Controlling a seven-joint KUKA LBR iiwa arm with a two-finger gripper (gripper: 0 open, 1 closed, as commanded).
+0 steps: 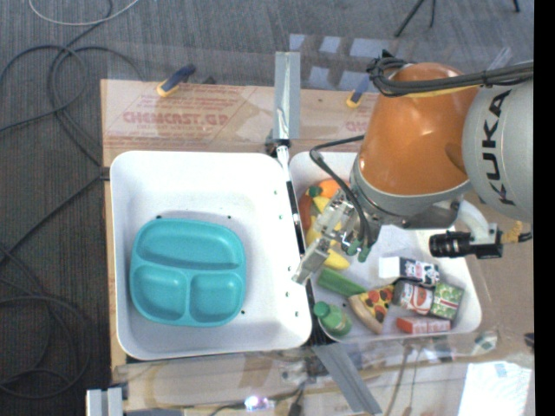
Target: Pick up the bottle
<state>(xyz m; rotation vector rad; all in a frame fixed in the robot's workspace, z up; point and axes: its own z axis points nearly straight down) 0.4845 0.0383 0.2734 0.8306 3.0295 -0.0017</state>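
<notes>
Starting from the gripper point(314, 256): it hangs low over the left part of the right bin point(473, 319), close to the wall shared w/ the left bin point(121, 232), and it slants toward the lower left of the view. We cannot tell if it is released or clenched, because the angle hides this, and we see nothing grasped in it. Going outward, a long green piece point(343, 282) lies just below-right of the tip, approx. crosswise. After it comes what we take for the bottle point(332, 320): a small green round thing in the near-left corner of the same bin, beside a pizza toy point(371, 308). It seems upright, i.e. we look down on its cap, so its long axis points up at us. In our judgement the next move is a short shift toward the bottom of the view, then straight down. The bin corner and the pizza toy leave little room.
</notes>
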